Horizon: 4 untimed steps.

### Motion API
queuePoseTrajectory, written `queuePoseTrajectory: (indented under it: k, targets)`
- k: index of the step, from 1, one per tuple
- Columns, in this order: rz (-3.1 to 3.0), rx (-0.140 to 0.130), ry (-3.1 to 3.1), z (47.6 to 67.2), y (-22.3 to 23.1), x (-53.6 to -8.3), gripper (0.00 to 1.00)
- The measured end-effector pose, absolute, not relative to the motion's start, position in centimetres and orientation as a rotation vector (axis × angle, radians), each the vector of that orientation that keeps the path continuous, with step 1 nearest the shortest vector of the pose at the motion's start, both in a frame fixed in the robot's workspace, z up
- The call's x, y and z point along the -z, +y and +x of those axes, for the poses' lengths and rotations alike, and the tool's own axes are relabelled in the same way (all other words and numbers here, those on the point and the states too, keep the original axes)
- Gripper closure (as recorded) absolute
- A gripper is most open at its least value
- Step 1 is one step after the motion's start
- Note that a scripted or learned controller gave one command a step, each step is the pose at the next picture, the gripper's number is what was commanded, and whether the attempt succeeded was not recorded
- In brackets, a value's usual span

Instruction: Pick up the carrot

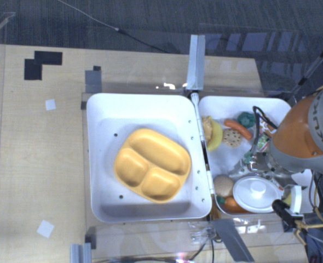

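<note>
This looked like a robotics lab: a plywood bench (35, 163) carried two white bins (104, 147) bolted with metal brackets (195, 62), beside black marker squares (41, 63) and loose cables (315, 223).

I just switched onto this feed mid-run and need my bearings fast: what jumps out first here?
The big yellow divided tray lies alone in the left bin. The arm's orange band hangs over the right bin, above a white lidded bowl at its near end. The carrot lies at that bin's far end, beside a green item and a banana.
</note>
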<state>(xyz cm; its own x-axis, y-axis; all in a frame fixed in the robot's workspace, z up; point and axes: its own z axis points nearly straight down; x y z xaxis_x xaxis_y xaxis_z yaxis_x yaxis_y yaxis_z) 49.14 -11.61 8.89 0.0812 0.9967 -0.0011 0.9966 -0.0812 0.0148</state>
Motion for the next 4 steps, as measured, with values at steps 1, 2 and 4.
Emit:
queuePoseTrajectory:
  k: [1,2,4]
  targets:
    - [2.713,-0.011,1.577,48.9,-9.7,-18.4,0.0]
    - [2.907,-0.025,1.156,49.2,-11.9,-9.2,0.0]
    - [3.124,-0.007,0.327,53.2,-12.3,-16.7,0.0]
